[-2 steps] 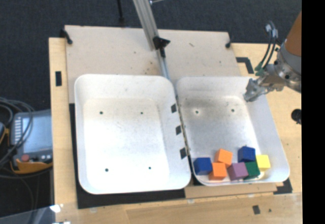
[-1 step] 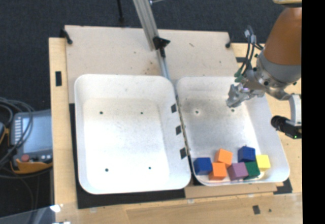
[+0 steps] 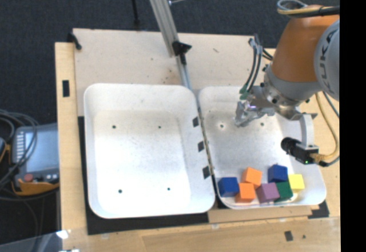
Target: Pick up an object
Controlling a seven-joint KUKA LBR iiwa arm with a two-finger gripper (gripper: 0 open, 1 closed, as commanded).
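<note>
Pincer (image 3: 247,112) blurred over right bin (image 3: 229,142); grip state unclear; blocks (image 3: 260,185) untouched.

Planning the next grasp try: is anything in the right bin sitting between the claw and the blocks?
Nothing visible does. The claw hangs over bare floor in the upper part of the right bin, and the blocks cluster along its near edge, with open bin floor between them.
</note>
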